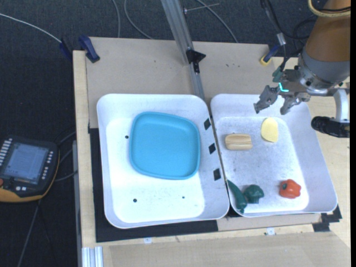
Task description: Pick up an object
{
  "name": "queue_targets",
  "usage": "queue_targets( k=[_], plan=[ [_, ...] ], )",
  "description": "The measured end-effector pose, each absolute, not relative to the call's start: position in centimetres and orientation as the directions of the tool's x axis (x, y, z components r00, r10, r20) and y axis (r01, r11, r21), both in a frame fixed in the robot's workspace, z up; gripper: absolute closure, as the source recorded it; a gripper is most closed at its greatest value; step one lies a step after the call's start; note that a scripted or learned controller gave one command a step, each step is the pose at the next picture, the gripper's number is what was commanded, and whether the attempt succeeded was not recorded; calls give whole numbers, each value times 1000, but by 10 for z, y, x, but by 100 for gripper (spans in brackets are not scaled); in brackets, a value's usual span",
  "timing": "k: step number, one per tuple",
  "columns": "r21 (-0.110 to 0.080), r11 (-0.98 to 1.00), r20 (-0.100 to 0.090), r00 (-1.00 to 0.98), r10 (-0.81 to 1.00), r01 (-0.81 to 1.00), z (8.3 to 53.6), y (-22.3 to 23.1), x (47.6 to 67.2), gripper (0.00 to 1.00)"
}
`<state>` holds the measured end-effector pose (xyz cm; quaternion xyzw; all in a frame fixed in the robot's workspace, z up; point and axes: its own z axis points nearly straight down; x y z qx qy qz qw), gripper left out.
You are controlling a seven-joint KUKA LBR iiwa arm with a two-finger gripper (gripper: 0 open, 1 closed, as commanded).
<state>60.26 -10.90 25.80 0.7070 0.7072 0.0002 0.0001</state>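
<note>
My gripper (276, 103) hangs over the far edge of the right bin (320, 166), its two fingers spread open with nothing between them. Just below it lies a pale yellow piece (270, 130). To the left of that sits a tan bread roll (238, 142). Near the bin's front edge are a red pepper (289, 188) and a dark green vegetable (246, 195) at the front left corner.
The left bin (111, 149) holds a blue square plate (165, 144). A metal pole (179, 24) slants from the top down to the gap between the bins. A teach pendant (25, 166) lies on the floor at left.
</note>
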Motion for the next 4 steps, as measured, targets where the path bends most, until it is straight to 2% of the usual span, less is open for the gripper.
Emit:
queue_targets(
  k=[1, 3, 4],
  plan=[
    [0, 0, 0, 0, 1000, 1000, 258, -109, 603, 0],
    [-4, 0, 0, 0, 1000, 1000, 168, -122, 597, 0],
    [-4, 0, 0, 0, 1000, 1000, 113, -125, 605, 0]
  ],
)
